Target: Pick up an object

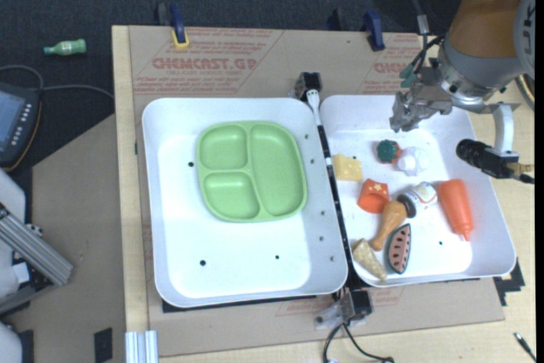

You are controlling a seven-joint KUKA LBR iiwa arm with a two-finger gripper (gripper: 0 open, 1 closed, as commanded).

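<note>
My gripper (pixel 406 118) hangs over the back of the right bin (pixel 493 246), just above and behind a small dark green piece (pixel 388 150) and a white piece (pixel 409 161). Nothing shows between its fingers. Toy food lies in this bin: a pale yellow cheese block (pixel 346 168), a red-orange block (pixel 373 195), a drumstick (pixel 390 221), a watermelon slice (pixel 398 248), an orange carrot (pixel 457 207) and a small round black-and-white piece (pixel 422 195).
The left bin (pixel 170 259) holds a light green divided plate (pixel 252 170). A tan wedge (pixel 367 257) lies at the right bin's front left corner. Blue clamps (pixel 178 19) grip the board's back edge.
</note>
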